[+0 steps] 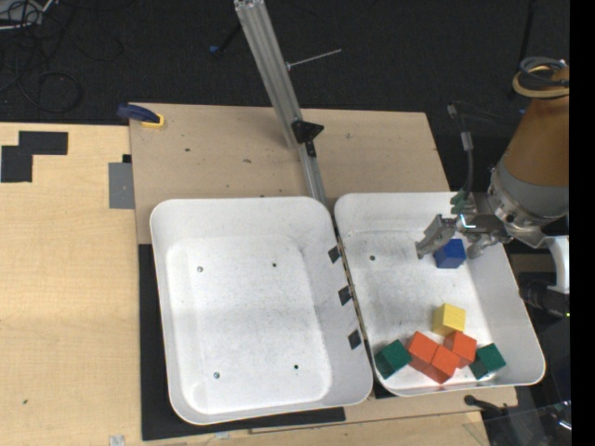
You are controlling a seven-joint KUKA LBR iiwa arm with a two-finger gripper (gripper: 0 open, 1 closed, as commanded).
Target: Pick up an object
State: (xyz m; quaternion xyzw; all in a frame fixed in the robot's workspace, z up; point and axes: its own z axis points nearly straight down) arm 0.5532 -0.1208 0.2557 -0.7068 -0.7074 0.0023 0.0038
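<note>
1. You are at the grasp step: the end effector [450,240] sits low over the right bin [390,226], in the right-centre of the frame, with the blue cube [450,253] right at its tips.
2. The blue cube appears just below and between the grey fingers [430,237], touching or nearly touching them — from this slant you cannot tell whether it rests on the bin floor or is already lifted.
3. As for the grip, I cannot tell whether it is clenched on the cube or released around it; the fingers overlap the cube's top edge and hide the contact.
4. Your next move calls for confirming closure on the cube's sides, then a straight rise — watch whether the cube comes up with it.
5. Should it slip, other candidates lie clustered in the lower right of that bin: a yellow cube [452,318], orange blocks [437,353] and two green blocks [392,356], well apart from the end effector.
</note>
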